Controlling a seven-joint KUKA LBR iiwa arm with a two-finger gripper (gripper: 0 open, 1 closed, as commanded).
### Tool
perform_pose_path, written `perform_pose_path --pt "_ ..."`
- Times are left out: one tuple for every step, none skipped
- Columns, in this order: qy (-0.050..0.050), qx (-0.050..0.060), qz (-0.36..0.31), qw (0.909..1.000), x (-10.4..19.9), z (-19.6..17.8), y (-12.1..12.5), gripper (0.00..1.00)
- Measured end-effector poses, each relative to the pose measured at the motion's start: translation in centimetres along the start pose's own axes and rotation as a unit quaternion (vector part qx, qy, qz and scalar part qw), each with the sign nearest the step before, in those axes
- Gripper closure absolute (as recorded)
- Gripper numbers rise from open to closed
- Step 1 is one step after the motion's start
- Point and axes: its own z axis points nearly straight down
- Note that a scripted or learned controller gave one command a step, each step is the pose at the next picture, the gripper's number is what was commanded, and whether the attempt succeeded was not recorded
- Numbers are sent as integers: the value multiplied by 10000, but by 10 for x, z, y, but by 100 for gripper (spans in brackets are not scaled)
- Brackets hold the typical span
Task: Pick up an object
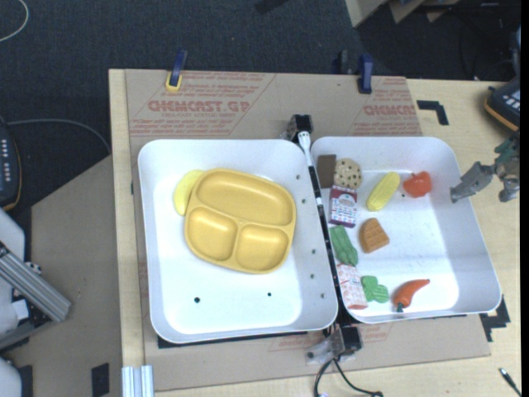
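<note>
The gripper (473,182) sits at the right edge of the view, over the right rim of the right bin (463,246), with little of the arm behind it in frame. Its grey fingers point left, toward the bin's interior, and hang just above the rim; whether they are apart or together cannot be told at this size. Nothing lies between them.

Nearest the gripper, inside the right bin, a red-orange toy tomato (417,184) rests near the upper right. Just to its left a yellow corn cob (383,190) lies with its long axis slanted, upper end toward the right, lower end toward the left. Below it sits an orange-brown piece (374,236). Toward the bin's lower right a red chili pepper (410,291) lies nearly level, its thin tip pointing up and right, its green stem end down and left. Left of it is a small green piece (374,290).

Along the bin's left wall are a speckled cookie (347,173), a red-and-white packet (342,206) and a green leafy item (344,246).

The left bin (165,288) holds a yellow divided plate (240,219), with a yellow banana-like piece (185,190) tucked at its upper left.
</note>
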Motion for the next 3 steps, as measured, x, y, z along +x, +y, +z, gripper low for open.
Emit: perform_pose_path --pt "-18 -64 -21 10000 1 -7 2 0" --pt "-9 -51 -22 10000 6 52 7 0" --pt "-9 -50 -21 10000 -3 99 8 0"
